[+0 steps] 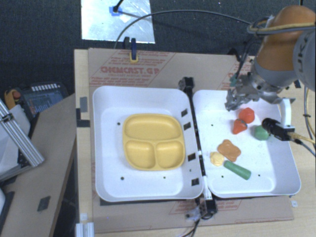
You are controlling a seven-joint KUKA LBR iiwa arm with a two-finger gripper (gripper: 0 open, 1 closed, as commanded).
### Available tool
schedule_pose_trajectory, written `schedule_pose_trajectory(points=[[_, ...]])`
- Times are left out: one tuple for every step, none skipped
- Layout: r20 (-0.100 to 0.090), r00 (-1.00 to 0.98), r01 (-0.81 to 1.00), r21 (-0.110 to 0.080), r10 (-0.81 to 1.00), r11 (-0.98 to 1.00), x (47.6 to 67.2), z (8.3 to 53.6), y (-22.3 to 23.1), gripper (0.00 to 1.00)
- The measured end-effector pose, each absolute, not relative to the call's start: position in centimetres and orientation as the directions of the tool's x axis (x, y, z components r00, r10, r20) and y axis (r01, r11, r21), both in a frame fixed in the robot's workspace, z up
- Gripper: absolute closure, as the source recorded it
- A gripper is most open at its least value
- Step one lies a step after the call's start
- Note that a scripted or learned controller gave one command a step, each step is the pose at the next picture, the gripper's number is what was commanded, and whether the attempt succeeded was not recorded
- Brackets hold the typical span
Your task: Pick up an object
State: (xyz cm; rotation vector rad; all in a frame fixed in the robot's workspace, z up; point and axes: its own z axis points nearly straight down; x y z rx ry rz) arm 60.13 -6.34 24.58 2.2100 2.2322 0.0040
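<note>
My gripper hangs over the back of the right bin, just left of and above a red-orange tomato-like piece. Nothing shows between its fingers. Below that piece lies a small red strawberry-like piece. A green round piece sits to the right. Nearer the front lie an orange lumpy piece, a small yellow piece and a green cylinder.
The left bin holds a yellow three-compartment tray. A black divider runs between the two bins. Cardboard lies under both bins, and a grey bench edge sits at the far left.
</note>
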Motion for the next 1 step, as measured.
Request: schedule_pose_trajectory(points=[[0.001, -0.009, 1.000, 0.001, 1.000, 0.009, 60.21, 23.35, -1.56, 1.00]])
